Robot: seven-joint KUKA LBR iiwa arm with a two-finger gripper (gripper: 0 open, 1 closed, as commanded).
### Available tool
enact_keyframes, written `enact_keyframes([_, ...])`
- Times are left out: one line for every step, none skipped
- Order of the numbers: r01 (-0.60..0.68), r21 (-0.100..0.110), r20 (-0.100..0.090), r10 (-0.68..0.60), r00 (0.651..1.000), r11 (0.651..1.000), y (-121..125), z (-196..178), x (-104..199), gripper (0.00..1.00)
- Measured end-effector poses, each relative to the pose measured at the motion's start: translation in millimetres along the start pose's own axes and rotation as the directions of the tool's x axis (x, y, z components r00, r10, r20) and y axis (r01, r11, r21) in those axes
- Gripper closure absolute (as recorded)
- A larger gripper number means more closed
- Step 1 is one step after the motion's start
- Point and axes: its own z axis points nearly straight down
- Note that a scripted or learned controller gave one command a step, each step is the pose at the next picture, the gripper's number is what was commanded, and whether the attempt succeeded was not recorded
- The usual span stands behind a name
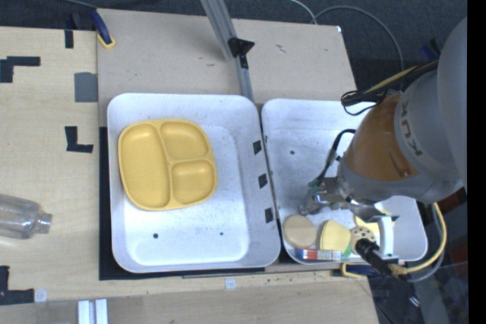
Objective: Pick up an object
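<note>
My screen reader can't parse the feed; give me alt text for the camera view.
The arm's gripper is down in the right bin, just above two pale rounded objects at that bin's near edge. The left bin holds a yellow divided plate, and a clear bottle lies on the bench at far left.

The arm (425,133) comes in from the right side of the frame, a big grey body with the orange band (377,144) sitting just above the wrist. It's bent down steeply, so the wrist points almost straight at the bench. The gripper (323,197) hangs low at the end, mostly tucked under the wrist housing from this angle.
</note>
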Motion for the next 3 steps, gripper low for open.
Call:
enact_keyframes([0.004, 0.003, -0.005, -0.004, 1.000, 1.000, 31, 0, -26, 1.00])
enact_keyframes([0.001, -0.002, 0.002, -0.001, 1.000, 1.000, 12, 0, -4, 1.00])
enact_keyframes([0.001, -0.002, 0.001, -0.001, 1.000, 1.000, 1, 0, 0, 1.00])
